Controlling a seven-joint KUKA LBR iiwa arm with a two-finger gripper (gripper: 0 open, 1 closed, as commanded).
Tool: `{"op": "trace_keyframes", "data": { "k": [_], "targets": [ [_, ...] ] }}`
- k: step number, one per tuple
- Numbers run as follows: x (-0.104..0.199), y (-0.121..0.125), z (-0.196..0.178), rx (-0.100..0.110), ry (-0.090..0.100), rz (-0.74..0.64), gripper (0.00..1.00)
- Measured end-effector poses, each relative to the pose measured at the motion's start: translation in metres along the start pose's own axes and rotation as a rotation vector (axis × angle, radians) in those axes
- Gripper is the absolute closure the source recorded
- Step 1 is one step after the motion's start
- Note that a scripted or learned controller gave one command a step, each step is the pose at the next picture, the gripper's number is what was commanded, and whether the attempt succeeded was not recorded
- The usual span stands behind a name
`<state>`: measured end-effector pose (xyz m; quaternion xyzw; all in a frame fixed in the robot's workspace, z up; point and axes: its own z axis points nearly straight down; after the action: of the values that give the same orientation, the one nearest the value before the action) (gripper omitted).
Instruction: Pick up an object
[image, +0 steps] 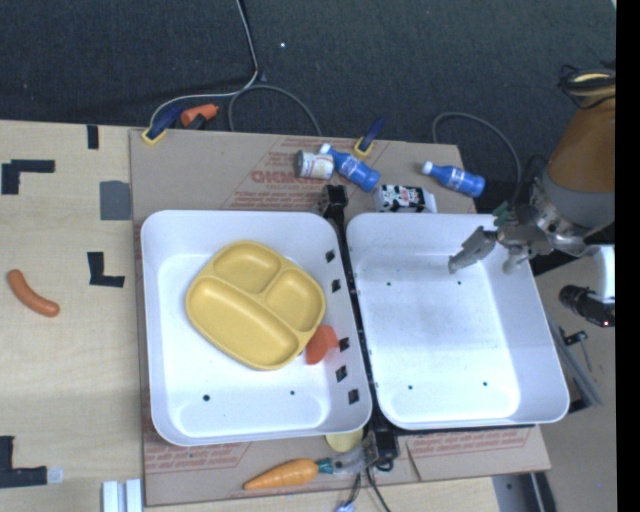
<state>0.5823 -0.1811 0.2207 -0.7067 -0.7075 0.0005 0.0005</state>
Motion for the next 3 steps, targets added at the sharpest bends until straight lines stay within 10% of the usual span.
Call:
{"op": "trace_keyframes", "data": {
  "k": [1,3],
  "targets": [
    [0.056,-0.084,0.117,0.019,0.008,0.000,0.00],
    [0.086,0.055,0.135,-0.007,-0.002,-0.002,0.00]
  ]
}}
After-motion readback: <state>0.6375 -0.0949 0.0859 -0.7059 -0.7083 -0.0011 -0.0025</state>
